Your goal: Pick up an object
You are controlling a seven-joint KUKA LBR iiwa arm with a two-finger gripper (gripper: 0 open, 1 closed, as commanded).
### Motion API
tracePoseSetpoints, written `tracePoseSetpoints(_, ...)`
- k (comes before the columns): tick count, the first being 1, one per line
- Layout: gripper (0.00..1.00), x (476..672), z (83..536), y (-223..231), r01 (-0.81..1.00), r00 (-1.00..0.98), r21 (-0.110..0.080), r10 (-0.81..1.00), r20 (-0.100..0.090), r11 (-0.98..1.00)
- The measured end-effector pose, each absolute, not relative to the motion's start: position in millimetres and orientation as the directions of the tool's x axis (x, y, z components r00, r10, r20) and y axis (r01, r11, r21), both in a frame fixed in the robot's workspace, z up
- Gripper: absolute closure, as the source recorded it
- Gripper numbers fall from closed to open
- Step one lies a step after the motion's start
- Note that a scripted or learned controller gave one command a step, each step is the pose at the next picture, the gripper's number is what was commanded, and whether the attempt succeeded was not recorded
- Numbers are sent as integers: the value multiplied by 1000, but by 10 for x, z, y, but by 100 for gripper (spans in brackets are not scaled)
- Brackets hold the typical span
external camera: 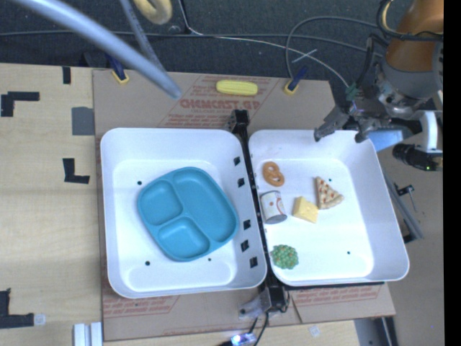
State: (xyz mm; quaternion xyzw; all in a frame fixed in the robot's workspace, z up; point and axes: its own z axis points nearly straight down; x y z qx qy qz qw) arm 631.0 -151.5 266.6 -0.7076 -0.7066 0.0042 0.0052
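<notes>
Over the back right corner of the right bin [374, 215] I see my gripper [338, 130], its two dark fingers spread apart with nothing between them. Inside that bin lie a pretzel [272, 173], a pizza slice [327, 192], a cheese wedge [305, 210], a small can [273, 207] and a green broccoli piece [285, 256]. The left bin [119, 193] holds a blue divided plate [186, 213]. A yellow banana [236, 88] rests on the cardboard behind the bins.

Arm [414, 20] cut off at top-right edge; can [273, 207] label unreadable
</notes>
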Motion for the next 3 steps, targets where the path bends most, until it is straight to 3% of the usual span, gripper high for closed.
tracePoseSetpoints(1, 0, 6331, 2740, -1512, 1000, -1, -1, 1000, 0, 1)
tracePoseSetpoints(3, 0, 6247, 1483, -1470, 1000, -1, -7, 1000, -1, 1)
